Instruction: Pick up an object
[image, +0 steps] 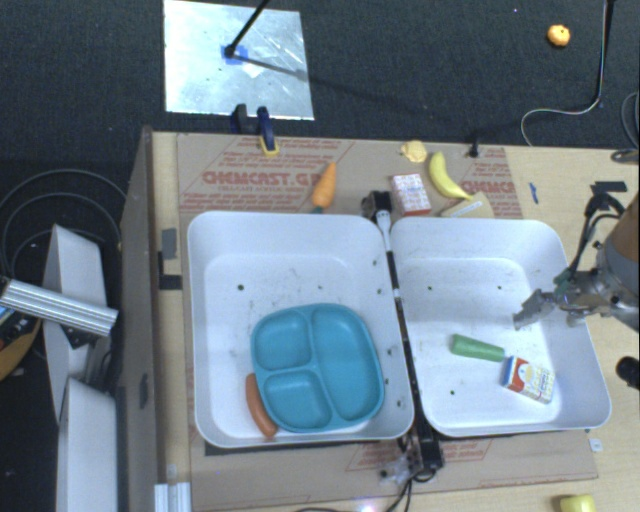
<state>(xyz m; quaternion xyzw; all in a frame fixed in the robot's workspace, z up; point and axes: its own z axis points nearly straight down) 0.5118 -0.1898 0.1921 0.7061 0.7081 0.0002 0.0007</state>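
In the right bin (470, 250) lie a green cylinder (477, 348) and, just right of it, a small red and white carton (527, 379). My gripper (532, 309) reaches in over this bin's right side, up and to the right of the cylinder and above the carton, touching neither. Nothing shows in its grasp. The left bin (230, 250) holds a blue divided plate (317, 366) with an orange sausage (260, 405) along its lower left edge.
Behind the bins, on the cardboard, lie a carrot (323, 186), a small box (411, 193), a banana (443, 176) and a blue clamp (262, 125). A ridge (395, 290) separates the two bins. A cable (570, 105) runs across the dark floor at the back right.
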